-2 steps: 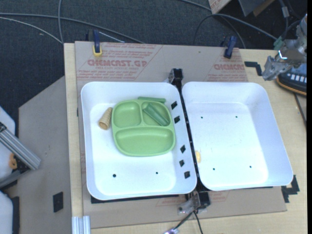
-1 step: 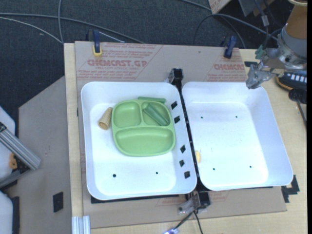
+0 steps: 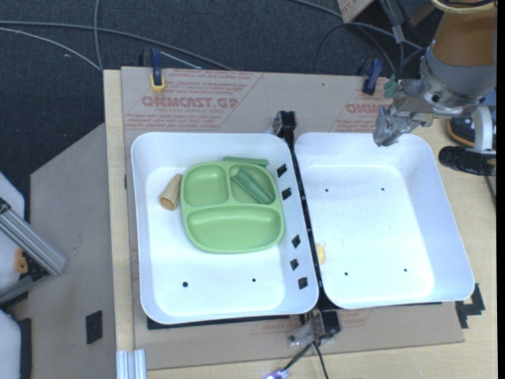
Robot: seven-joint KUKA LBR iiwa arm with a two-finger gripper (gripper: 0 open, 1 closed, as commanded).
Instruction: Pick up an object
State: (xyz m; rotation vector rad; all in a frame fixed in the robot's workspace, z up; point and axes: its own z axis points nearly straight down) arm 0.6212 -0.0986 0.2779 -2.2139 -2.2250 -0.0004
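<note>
My gripper (image 3: 384, 137) hangs over the far edge of the right bin (image 3: 447, 221), near its back corner, and I see nothing in it. In the left bin (image 3: 140, 235) lies a green divided plate (image 3: 229, 227). A green pod-shaped piece (image 3: 254, 184) rests in the plate's far right compartment. A flat green strip (image 3: 245, 162) lies just behind the plate. A tan cone (image 3: 170, 192) rests against the plate's left side. A small orange-yellow bit (image 3: 319, 253) sits at the right bin's left wall.
Black clips (image 3: 286, 125) mark the divide where the two bins meet. The bins stand on a cardboard sheet (image 3: 197, 93) held by a blue clamp (image 3: 157, 68). Cables (image 3: 95, 30) run over the dark floor behind.
</note>
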